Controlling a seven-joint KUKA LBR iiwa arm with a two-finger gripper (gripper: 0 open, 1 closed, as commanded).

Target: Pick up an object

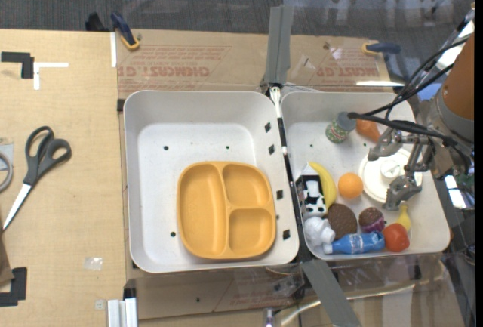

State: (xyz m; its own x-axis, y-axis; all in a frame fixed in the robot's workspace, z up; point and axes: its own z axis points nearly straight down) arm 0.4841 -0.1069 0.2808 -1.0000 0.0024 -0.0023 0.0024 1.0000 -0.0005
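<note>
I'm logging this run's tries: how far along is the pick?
Done: the gripper is down inside the right bin, above the white round object. In hand: nothing shows between its fingers. Left: close on an object, such as the orange ball, and lift. The yellow tray sits in the left bin.

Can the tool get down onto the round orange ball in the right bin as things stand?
Probably yes: the round orange ball lies uncovered, left of the tool, though a yellow banana and brown ball crowd it.

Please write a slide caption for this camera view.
Gripper hovers over toys in right bin; yellow tray in left bin.
</note>
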